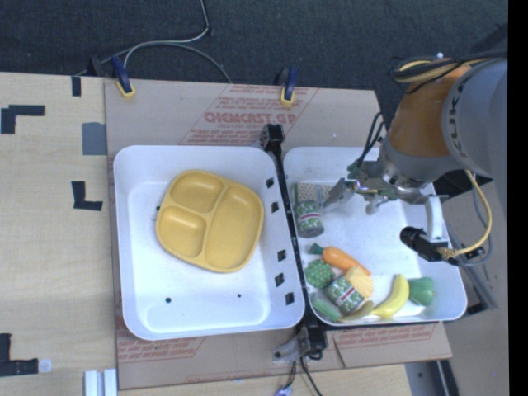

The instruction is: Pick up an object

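Note:
My gripper (356, 198) hangs over the upper middle of the right bin (412, 159), open, with bare white bin floor between its fingers. Just to its left lie a small green can (310, 219) and a speckled packet (308, 192) against the bin's left wall. Lower in the bin sit an orange carrot (345, 260), a leafy green piece (318, 272), a labelled can (340, 292), a yellow banana (392, 299) and a green pepper (421, 290).
The left bin (132, 221) holds a yellow divided plate (209, 219). A black divider with clips (282, 213) runs between the bins. A black cable fitting (419, 242) hangs off the wrist over the right bin.

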Robot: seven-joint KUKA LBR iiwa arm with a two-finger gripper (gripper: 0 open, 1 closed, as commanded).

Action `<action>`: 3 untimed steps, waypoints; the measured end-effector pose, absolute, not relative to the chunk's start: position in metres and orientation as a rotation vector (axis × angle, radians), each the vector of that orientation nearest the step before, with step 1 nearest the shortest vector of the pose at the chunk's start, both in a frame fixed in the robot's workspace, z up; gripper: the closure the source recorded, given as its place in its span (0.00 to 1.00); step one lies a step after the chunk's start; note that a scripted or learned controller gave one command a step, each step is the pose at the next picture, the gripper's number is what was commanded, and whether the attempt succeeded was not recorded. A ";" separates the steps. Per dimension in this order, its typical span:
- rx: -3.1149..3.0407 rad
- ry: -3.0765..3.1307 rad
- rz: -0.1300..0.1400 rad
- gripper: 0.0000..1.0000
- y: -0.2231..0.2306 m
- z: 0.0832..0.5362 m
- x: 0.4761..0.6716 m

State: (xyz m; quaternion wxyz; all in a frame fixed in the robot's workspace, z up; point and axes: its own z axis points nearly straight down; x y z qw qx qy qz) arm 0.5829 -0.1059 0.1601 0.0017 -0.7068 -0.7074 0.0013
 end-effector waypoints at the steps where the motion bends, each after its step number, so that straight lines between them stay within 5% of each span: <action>1: -2.221 -2.223 -0.006 0.00 -0.094 0.097 0.486; 2: -2.216 -2.223 -0.013 1.00 -0.091 0.107 0.487; 3: -2.219 -2.224 -0.001 1.00 -0.049 0.184 0.505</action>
